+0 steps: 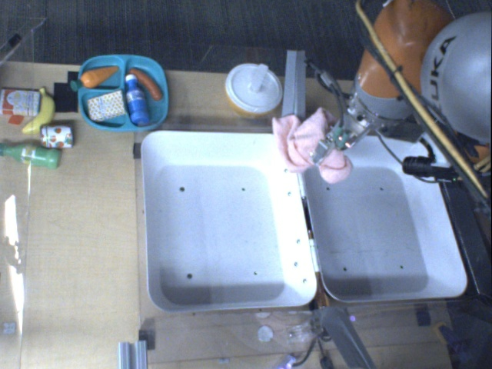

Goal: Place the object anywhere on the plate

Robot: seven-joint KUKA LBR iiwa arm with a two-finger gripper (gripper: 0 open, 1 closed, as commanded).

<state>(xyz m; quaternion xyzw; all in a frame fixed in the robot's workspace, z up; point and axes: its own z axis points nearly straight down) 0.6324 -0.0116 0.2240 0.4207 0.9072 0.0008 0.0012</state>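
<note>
A crumpled pink cloth (pixel 301 140) hangs over the far end of the divider between the two bins. My gripper (pixel 329 147) reaches in from the right and is shut on the cloth's right side, with pink folds bulging on both sides of the fingers. The blue sectioned plate (pixel 162 91) lies outside the bins at the far left of the bench. It holds a toy carrot, a sausage, a small blue bottle and a patterned piece. The gripper is far to the right of the plate.
The left white bin (pixel 223 229) and the right white bin (pixel 384 244) lie below the cloth. A white lidded cup (pixel 254 88) stands between plate and cloth. A banana (pixel 42 111), a small can (pixel 56 136) and a green bottle (pixel 31 155) lie at the left edge.
</note>
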